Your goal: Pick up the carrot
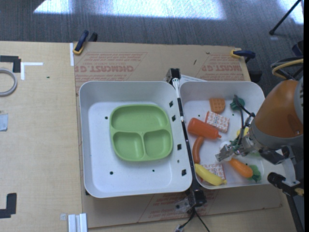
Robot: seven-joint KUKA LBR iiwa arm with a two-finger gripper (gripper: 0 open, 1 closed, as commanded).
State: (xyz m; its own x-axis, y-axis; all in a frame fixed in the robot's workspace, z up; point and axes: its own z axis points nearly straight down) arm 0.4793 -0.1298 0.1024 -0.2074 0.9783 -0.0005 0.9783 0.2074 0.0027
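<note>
Pincer (227,152) sits low in the right bin (193,90), at the end of the grey arm w/ orange band that enters from the right. Metal finger parts are visible near the bin floor, but whether they stand wide or narrow cannot be told from this view. Nothing is seen between them.

Carrot (241,168) lies just right of and slightly nearer than the pincer, close beside it; contact cannot be confirmed. Long axis runs diagonally: orange tip points left/far toward the pincer, green top (255,176) sits at the right/near end, close to the bin's near wall. Judgement: approach needs a short shift right and toward the near side, w/ fingers set across the diagonal axis, approx. at mid-body.

Carrot appearance: small, tapered, bright orange body, smooth, w/ a dark green leafy cap. Likely a toy, light and rigid.

Risk, as judgement: yellow banana (210,175) lies to the left of the carrot along the near wall, and wall proximity limits finger clearance on the near side.
</note>
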